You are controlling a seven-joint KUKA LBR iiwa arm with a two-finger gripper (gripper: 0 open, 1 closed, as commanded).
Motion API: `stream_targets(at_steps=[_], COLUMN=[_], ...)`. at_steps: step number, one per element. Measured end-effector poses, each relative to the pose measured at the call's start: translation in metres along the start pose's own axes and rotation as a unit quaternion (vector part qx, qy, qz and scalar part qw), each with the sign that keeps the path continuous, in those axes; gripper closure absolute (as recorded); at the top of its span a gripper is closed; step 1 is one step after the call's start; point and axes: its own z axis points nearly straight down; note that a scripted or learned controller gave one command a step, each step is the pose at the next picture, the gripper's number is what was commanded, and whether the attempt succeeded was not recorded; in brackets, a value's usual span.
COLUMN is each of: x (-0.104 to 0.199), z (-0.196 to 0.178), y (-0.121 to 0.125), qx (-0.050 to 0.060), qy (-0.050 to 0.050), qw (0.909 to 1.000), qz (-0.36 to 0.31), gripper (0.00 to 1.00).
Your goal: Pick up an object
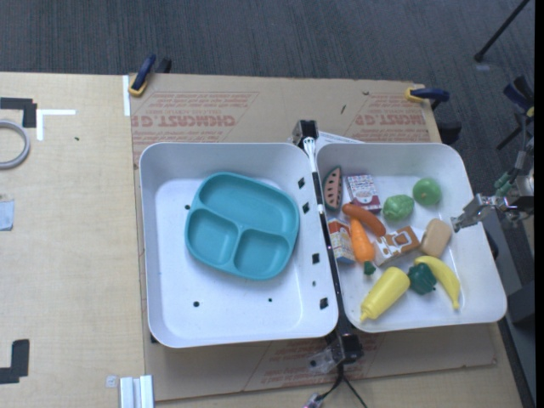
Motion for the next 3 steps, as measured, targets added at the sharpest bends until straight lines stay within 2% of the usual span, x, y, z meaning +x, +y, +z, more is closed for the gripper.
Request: stream_targets(at_steps=[1, 2, 3], x=[0.002, 0.002, 0.050], z=[0.116, 0.106, 0.010], y=[-0.009, -0.008, -0.015], qx=[-0.001, -0.002, -0.002], qy=[0.000, -0.001, -0.001], qw=[0.9915, 0.9918, 1.0000], qz=[-0.130, -0.128, 0.005], gripper=[0.00, 1.00, 1.00])
